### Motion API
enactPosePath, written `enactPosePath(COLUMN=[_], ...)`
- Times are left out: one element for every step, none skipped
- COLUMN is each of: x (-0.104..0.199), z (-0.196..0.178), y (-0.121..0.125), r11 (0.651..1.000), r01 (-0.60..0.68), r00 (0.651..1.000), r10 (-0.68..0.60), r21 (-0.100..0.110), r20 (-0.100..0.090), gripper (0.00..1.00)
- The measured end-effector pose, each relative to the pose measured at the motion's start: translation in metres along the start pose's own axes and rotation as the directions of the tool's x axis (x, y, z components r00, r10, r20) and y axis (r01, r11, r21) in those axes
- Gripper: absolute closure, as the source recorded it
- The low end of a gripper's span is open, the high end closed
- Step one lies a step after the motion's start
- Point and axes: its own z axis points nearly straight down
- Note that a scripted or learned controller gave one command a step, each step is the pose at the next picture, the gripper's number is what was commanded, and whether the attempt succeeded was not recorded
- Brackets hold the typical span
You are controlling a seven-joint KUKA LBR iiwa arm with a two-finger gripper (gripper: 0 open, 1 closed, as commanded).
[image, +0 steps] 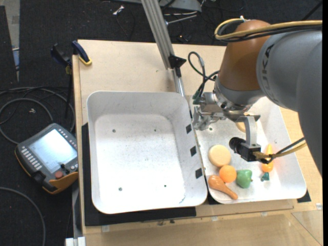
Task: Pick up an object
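Two white bins sit side by side on the bench. The left bin takes up the middle of the frame, and the right bin lies at lower right, partly under the arm.

The arm comes in from the upper right, its orange band above the wrist. The gripper hangs over the upper left part of the right bin, close to the wall shared with the left bin. Its metal parts are tangled with cables from this angle, so I cannot tell whether it is open or closed, and nothing is seen in its hold.

Six small things lie in the lower half of the right bin, below the gripper and apart from it:
- a pale disc
- an orange ball just below the disc and touching it
- a green pepper right beside the ball
- an orange gourd at the bottom edge, slanting down to the right
- a yellow piece and a teal bit further right

A pendant rests on the dark floor at lower left. A clamp grips the bench's upper left corner.
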Motion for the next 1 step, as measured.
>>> enactPosePath(x=[0.0513], z=[-0.0154], y=[-0.0079], r11=[1.000], r01=[0.000], r00=[1.000], r10=[0.000], r21=[-0.003], r20=[0.000], gripper=[1.00])
